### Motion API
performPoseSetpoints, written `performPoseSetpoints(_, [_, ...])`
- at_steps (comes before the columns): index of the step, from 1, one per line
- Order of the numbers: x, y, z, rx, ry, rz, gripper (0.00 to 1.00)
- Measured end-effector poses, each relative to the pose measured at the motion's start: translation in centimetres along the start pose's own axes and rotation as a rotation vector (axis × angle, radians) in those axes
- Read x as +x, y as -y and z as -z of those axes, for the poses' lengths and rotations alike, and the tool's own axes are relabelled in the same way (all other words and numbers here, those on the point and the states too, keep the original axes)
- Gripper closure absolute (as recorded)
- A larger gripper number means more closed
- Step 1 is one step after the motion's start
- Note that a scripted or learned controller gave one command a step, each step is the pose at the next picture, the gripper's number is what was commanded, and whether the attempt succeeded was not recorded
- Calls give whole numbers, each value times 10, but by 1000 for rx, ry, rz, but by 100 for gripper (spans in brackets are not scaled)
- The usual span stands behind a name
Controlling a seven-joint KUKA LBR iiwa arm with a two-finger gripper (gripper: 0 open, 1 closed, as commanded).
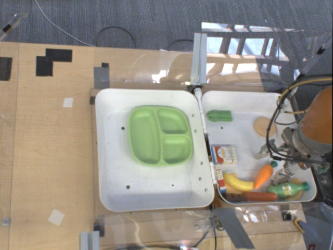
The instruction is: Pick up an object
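Observation:
The right bin (244,105) holds several small items. A green block (219,115) lies near its far left and a tan disc (263,125) further right. A small printed carton (225,154) sits at the left wall. Along the near edge lie a yellow banana (237,181), an orange carrot (263,176), a red sausage-like piece (256,196) and a green bottle (286,190). My gripper (281,163) hangs low over the bin's right side, just right of the carrot and above the green bottle. Nothing is visibly held in it.
The left bin (112,155) holds a light green divided plate (159,135). A metal post (197,59) stands behind the seam between the bins. Black cables (278,113) loop beside the arm's orange band (318,120). Bare wooden bench (47,139) lies to the left.

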State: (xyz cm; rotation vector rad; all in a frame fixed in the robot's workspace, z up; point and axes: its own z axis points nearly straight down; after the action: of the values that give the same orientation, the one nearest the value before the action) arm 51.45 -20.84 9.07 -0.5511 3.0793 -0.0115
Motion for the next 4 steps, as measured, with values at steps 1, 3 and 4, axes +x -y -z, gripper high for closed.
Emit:
performPoseSetpoints(1, [-5,-37,1,4,7,23,0])
performPoseSetpoints(3, [-11,-66,1,0,7,-129,0])
performPoseSetpoints(4, [-98,-38,23,-5,-2,-279,0])
